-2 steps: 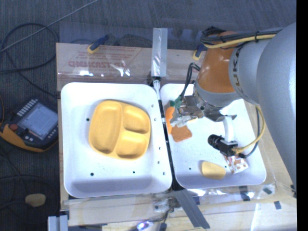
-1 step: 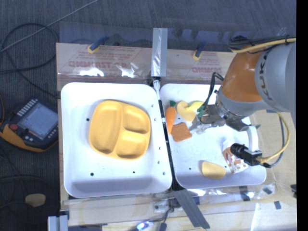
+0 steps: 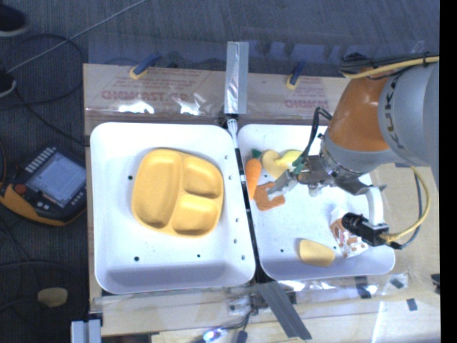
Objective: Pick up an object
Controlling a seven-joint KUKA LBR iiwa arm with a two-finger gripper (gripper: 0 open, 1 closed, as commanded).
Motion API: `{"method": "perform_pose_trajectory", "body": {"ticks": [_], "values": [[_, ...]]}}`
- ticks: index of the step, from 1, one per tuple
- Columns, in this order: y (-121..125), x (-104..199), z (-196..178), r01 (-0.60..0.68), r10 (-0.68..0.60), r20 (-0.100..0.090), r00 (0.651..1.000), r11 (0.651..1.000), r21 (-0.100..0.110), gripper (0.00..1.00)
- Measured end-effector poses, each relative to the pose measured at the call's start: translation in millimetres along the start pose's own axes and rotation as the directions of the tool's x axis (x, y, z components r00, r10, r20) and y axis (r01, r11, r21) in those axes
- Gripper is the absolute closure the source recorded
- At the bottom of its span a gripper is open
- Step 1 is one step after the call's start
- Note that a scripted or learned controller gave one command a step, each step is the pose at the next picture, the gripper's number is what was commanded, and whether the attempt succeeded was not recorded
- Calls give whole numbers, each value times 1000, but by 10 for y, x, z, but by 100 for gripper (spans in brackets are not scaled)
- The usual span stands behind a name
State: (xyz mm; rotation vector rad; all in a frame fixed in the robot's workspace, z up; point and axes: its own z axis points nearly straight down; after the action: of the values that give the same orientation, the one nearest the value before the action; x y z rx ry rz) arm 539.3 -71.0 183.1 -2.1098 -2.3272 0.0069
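Note:
In the right bin point(image 3: 357, 266), my gripper point(image 3: 284, 184) reaches in from the right and hangs low over the bin's upper left part. Its tip is right at an orange chunk point(image 3: 268, 200), touching or just above it. An orange carrot point(image 3: 253, 175) lies along the bin's left wall beside that chunk. A pale yellow fruit point(image 3: 277, 160) with a green bit point(image 3: 297, 163) sits just behind the gripper. Nothing is visibly lifted off the bin floor.
A tan wedge point(image 3: 315, 252) lies near the right bin's front edge, with a red-and-white packet point(image 3: 345, 242) to its right. The left bin point(image 3: 114, 263) holds a yellow divided plate point(image 3: 177, 191). A handheld controller point(image 3: 44, 184) rests on the floor at left.

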Motion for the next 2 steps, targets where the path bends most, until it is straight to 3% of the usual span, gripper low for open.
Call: {"method": "perform_pose_trajectory", "body": {"ticks": [1, 2], "values": [[3, -1, -84, 0, 0, 0, 1000, 1000, 2, 100], [2, -1, -83, 0, 0, 0, 1000, 1000, 2, 0]]}}
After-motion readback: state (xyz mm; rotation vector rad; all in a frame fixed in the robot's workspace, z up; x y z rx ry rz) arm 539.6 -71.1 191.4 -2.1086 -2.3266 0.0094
